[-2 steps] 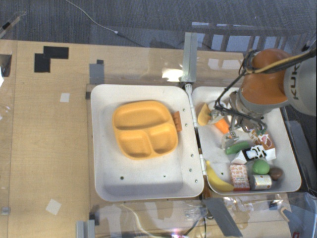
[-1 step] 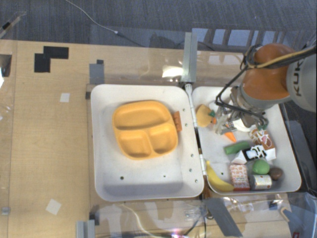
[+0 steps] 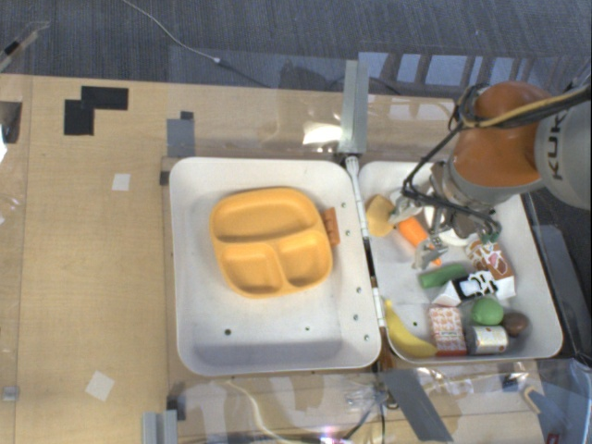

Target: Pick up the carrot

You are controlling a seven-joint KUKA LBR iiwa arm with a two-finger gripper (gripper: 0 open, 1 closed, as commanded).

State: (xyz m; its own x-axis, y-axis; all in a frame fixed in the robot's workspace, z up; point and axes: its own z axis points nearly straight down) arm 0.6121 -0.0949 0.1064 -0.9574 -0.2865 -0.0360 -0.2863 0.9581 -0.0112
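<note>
Partial lettering "KU" is being displayed on the grey arm (image 3: 555,151). One small orange carrot (image 3: 413,231) is being overhung by the gripper (image 3: 442,234); grip state cannot be told.

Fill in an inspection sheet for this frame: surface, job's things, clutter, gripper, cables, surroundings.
Surface: wooden bench with left bin and right bin.
Job's things: carrot lies in the right bin's upper left, by the gripper.
Clutter: yellow tray in the left bin; banana, green cucumber, lime and small packets in the right bin.
Gripper: gripper sits low over the right bin beside the carrot; grasp cannot be judged.
Cables: black cables on the wrist; thin wire on the floor.
Surroundings: grey carpet.
</note>
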